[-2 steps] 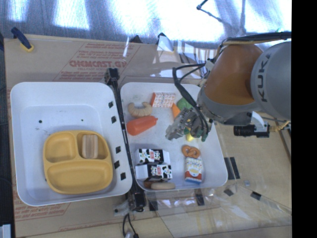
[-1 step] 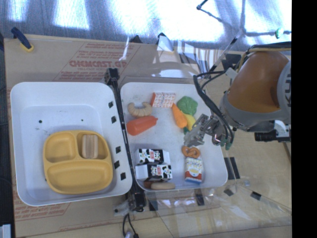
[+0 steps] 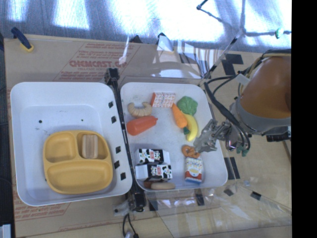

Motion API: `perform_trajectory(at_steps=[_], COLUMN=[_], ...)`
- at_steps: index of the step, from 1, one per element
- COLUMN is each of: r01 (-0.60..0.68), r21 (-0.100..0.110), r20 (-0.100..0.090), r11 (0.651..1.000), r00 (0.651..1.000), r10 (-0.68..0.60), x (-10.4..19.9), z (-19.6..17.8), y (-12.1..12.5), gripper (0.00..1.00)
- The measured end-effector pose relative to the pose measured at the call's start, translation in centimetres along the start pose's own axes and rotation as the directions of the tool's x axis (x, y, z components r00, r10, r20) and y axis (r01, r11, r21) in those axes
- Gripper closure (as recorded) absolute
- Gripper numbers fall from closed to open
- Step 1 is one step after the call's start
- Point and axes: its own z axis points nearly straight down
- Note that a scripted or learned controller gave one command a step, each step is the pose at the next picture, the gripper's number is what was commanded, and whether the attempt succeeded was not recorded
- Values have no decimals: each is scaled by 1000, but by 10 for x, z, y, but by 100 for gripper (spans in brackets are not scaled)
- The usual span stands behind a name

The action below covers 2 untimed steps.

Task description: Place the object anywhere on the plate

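1. Two bins sit on the worktop (image 3: 59, 68), and the gripper (image 3: 205, 142) hangs low at the right side of the right bin (image 3: 214, 175), in the lower right of the frame; whether its jaws are open or closed cannot be told, and nothing is visibly caught in them.
2. Crowding is the main risk, in my judgement: an orange piece (image 3: 188, 150) lies just beside the metal tips, the banana (image 3: 191, 128) and carrot (image 3: 179, 116) just above, the juice carton (image 3: 193, 170) just below. A descent here could clip two items or shove one against the bin wall.
3. Which item is meant to go is unclear from here; all candidates lie in the right bin.
4. Further left in that bin: green leafy piece (image 3: 187, 104), wafer block (image 3: 163, 99), croissant-like piece (image 3: 139, 109), red-orange piece (image 3: 141, 125), two milk cartons (image 3: 154, 163), sausage (image 3: 162, 185) at the lower rim.
5. Left bin (image 3: 29, 98) holds the yellow plate (image 3: 74, 177), lower left of the frame, with a tan item (image 3: 89, 146) in its upper right compartment.
6. Carrying across the divider between bins could drop a loosely held item short of the plate.
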Motion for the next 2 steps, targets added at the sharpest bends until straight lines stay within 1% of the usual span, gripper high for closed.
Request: perform_trajectory(at_steps=[1,2], r01=[125,258], r21=[-1,1], r20=[-3,7], r11=[992,966], r00=[992,966], r10=[-125,-258], x=[-8,-7], z=[27,11], y=[-16,-16], gripper=[100,100])
